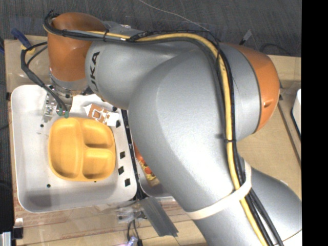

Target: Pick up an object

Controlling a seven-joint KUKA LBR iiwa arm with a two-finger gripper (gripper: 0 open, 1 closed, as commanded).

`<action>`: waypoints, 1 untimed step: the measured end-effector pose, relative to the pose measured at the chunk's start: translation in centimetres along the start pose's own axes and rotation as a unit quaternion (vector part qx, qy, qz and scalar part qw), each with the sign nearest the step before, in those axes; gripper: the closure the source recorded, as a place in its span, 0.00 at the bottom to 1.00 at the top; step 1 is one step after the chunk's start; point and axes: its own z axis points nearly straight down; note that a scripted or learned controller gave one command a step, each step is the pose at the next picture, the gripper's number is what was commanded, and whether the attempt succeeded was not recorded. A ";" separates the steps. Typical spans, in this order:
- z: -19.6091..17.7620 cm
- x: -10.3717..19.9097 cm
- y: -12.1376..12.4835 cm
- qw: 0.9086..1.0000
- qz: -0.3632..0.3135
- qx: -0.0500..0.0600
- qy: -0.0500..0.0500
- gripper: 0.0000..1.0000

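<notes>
Grey arm overhangs both bins; gripper, grip state indeterminable, sits above yellow tray in left bin; descend squarely onto its rim.

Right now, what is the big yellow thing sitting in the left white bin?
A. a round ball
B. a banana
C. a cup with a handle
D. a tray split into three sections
D: the yellow tray lies flat in the left bin, and raised ridges divide it into three hollow compartments, one long and two smaller. The gripper is just above its top left corner.
</notes>
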 end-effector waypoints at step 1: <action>-1.4 6.7 -8.7 0.975 -0.222 -0.002 -0.006 1.00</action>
